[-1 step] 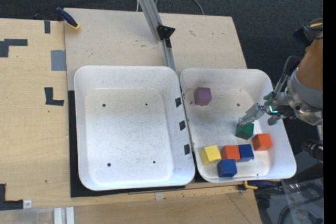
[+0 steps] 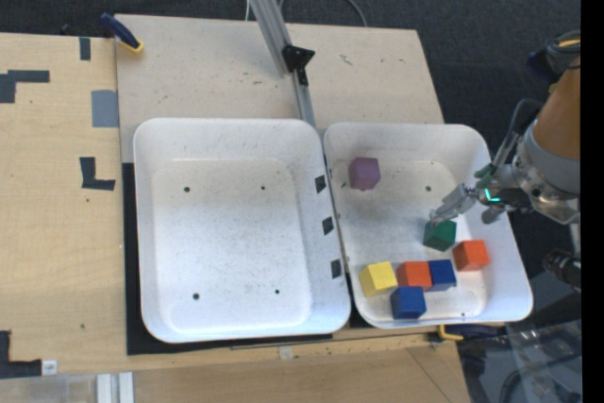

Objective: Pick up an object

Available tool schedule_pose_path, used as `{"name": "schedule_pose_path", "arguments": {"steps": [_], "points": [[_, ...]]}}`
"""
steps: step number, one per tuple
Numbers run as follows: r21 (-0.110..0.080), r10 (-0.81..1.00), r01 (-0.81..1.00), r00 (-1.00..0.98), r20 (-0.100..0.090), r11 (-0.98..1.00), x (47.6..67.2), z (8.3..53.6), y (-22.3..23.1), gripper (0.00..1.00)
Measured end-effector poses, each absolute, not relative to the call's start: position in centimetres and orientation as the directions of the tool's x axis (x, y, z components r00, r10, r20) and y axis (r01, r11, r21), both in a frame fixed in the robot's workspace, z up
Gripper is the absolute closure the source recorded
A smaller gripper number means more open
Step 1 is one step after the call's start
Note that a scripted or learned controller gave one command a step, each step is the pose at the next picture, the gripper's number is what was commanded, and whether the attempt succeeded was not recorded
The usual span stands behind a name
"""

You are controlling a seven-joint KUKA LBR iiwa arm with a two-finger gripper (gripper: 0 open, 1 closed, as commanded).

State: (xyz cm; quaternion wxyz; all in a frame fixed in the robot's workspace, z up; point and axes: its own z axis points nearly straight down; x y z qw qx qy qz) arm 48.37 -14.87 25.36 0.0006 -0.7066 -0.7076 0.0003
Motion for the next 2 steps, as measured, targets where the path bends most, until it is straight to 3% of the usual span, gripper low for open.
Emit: {"name": "schedule_pose_path", "arguments": {"steps": [2], "points": [[-0.007,1.0,1.0,0.0,0.001,0.0,49.3,14.5,-15.7,0.0]]}}
